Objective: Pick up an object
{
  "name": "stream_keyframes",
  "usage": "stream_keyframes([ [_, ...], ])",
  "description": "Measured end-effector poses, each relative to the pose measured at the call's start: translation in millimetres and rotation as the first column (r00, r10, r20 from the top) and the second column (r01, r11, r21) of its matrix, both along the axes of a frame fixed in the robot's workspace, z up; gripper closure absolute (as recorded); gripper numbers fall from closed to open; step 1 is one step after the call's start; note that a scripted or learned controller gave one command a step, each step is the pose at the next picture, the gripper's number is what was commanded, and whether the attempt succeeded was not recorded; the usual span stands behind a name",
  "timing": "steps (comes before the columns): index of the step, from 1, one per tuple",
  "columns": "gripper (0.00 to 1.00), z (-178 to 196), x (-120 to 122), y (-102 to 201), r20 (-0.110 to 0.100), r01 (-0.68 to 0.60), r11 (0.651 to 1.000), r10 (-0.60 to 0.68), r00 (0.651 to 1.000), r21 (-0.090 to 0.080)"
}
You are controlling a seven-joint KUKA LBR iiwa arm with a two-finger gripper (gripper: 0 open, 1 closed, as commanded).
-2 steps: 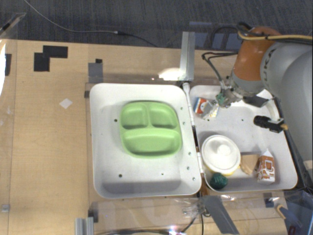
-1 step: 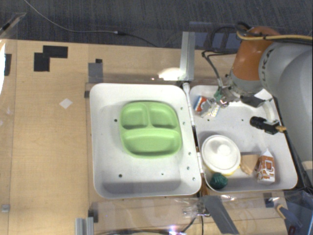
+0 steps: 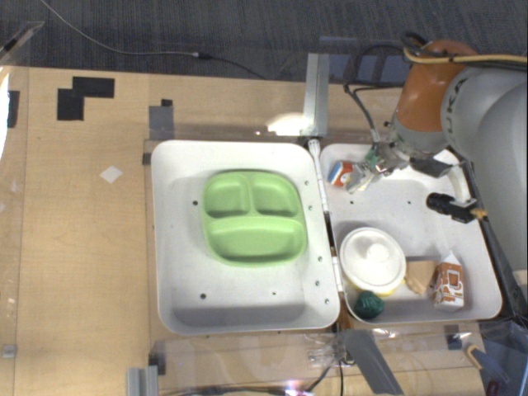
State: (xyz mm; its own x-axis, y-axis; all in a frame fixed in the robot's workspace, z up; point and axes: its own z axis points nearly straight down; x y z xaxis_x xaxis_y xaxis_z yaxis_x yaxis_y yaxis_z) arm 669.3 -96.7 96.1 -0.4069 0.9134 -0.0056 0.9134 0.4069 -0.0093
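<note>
A dark green ball point(image 3: 369, 305) is sitting at the near edge of the right bin point(image 3: 404, 209), just beside a white lidded cup point(image 3: 373, 256). An orange-and-white carton point(image 3: 449, 285) is lying nearby. Farther back, the gripper point(image 3: 367, 172) is hovering just beside a small red-and-white packet point(image 3: 341, 173); I cannot tell whether it is open or closed.

There are two white bins, the left bin point(image 3: 177, 304) and the right bin point(image 3: 412, 196). There is one green divided plate point(image 3: 252, 217), one white round container point(image 3: 373, 256), one red-and-white packet point(image 3: 341, 172), one tan block point(image 3: 419, 277), one orange-and-white carton point(image 3: 449, 284) and one dark green ball point(image 3: 369, 305).
</note>
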Motion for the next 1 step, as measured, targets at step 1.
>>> stream_keyframes([
  [1, 1.0, 88.1, -28.3, 59.3, 0.01, 0.09, 0.996, -0.09, 0.996, 0.008],
])
